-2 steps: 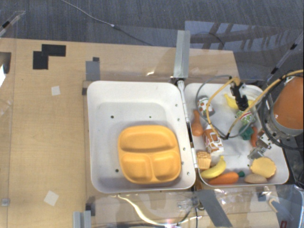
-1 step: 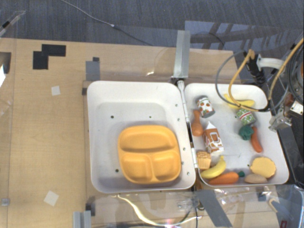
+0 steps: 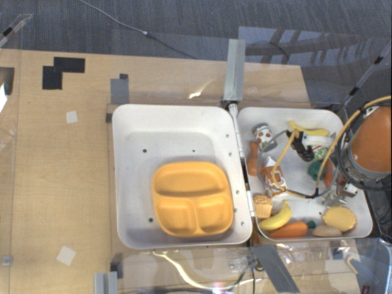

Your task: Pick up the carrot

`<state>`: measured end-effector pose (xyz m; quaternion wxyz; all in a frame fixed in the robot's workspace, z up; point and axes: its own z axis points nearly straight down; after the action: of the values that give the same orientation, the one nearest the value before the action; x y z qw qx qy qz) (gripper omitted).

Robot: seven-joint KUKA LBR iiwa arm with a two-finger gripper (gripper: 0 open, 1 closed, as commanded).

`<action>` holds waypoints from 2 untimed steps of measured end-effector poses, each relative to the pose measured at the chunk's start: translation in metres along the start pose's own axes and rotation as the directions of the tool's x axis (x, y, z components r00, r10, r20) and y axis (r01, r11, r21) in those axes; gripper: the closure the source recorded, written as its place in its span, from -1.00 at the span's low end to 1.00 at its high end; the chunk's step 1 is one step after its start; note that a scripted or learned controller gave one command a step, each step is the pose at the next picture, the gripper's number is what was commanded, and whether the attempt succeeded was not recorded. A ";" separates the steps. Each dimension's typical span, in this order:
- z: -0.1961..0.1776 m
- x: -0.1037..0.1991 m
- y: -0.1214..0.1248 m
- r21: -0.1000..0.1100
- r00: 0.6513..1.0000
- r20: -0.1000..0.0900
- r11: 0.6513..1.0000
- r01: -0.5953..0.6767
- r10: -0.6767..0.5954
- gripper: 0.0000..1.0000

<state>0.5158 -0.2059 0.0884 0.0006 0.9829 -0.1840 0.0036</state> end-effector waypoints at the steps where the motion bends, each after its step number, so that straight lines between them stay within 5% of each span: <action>1: -0.086 0.013 -0.022 0.003 0.991 -0.004 0.991 0.134 -0.133 1.00; 2: -0.120 0.026 -0.012 0.004 0.986 -0.002 0.986 0.169 -0.169 1.00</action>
<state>0.5437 -0.2044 0.2089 -0.0009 0.9950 -0.0998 0.0046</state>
